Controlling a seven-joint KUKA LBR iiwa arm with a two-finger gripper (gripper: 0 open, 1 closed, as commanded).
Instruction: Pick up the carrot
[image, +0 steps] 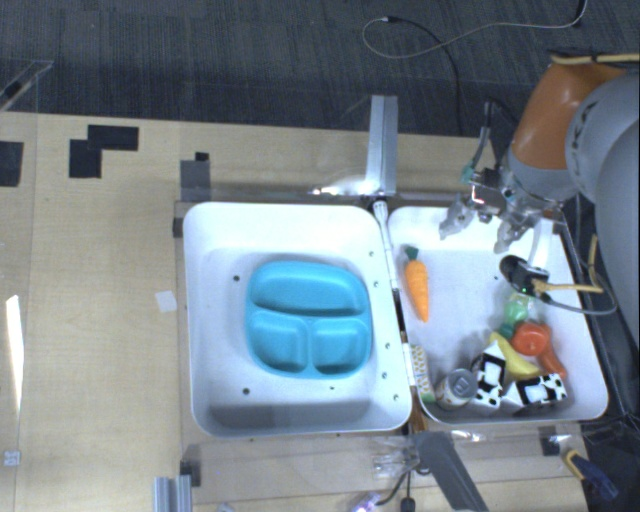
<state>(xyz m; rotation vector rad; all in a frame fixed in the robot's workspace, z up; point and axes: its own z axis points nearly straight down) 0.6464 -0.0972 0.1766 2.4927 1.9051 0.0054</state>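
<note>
Gripper (481, 222) hangs at the upper right of the frame, over the far edge of the right bin (455, 300), its two fingers spread apart with nothing between them. Down and left of it, well apart, the carrot (416, 285) lies beside that bin's left wall.

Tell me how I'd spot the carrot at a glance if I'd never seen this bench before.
Look at the right-hand white bin, the one without the blue tray. Along its left wall, near the divider between the two bins, lies the carrot. It is a small orange cone with a green top, lying alone on bare white floor, apart from the heap of toys crowded in the bin's near right corner.
</note>
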